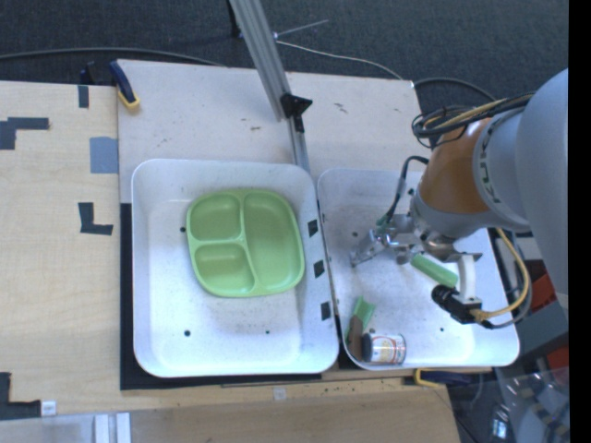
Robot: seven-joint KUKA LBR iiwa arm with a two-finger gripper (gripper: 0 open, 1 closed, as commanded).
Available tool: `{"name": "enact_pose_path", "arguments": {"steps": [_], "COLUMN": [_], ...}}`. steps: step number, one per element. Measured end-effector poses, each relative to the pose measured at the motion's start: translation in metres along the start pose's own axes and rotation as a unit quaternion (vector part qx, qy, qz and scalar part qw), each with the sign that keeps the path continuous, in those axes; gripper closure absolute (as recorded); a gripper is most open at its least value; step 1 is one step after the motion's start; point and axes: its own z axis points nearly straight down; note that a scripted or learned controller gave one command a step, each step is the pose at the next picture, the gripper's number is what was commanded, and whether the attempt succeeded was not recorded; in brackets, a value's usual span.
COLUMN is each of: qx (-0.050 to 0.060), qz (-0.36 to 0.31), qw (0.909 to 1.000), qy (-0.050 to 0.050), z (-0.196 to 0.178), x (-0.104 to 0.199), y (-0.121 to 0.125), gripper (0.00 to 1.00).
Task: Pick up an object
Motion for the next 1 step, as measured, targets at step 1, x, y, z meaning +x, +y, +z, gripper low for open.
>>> {"name": "enact_pose_path", "arguments": {"steps": [1], "qx": [-0.001], "qz": [-0.001], "qw": [1.0], "qy": [0.0], "z": [-0.0128], "x": [0.0004], "y": [0.0009], "gripper": [1.0]}}
